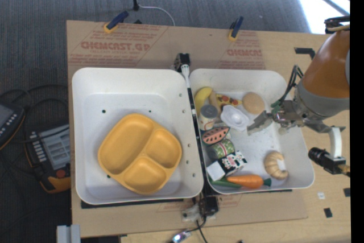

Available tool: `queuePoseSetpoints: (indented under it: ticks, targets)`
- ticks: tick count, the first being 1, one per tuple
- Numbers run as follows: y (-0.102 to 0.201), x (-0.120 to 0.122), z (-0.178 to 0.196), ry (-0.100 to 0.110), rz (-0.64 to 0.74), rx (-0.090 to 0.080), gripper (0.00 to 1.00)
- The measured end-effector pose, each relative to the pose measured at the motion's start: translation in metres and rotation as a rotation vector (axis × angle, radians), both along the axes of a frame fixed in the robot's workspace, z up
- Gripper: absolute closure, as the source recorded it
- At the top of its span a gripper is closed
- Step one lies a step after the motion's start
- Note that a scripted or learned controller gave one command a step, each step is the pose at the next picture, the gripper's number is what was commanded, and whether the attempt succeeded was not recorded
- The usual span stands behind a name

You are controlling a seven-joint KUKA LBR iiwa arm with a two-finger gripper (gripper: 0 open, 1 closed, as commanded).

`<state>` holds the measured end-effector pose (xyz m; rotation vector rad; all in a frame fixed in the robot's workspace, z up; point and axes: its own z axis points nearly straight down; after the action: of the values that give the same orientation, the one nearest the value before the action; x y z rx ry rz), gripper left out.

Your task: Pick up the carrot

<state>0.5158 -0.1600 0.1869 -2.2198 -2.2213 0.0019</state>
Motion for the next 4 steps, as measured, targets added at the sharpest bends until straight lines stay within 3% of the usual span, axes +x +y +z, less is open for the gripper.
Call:
queuePoseSetpoints:
  ticks: [1,2,3,4]
  targets:
    - [-0.049,-0.028,-0.093,-0.003,0.193,0.001,0.0]
    - [-0.05,-0.028,-0.083,-0.004,0.191,-0.001,1.0]
    - [0.033,-0.025,-0.097,-0.015,0.399,-0.012,1.0]
    - [0.027,-0.025,-0.096,-0.023,0.873,-0.017,1.0]
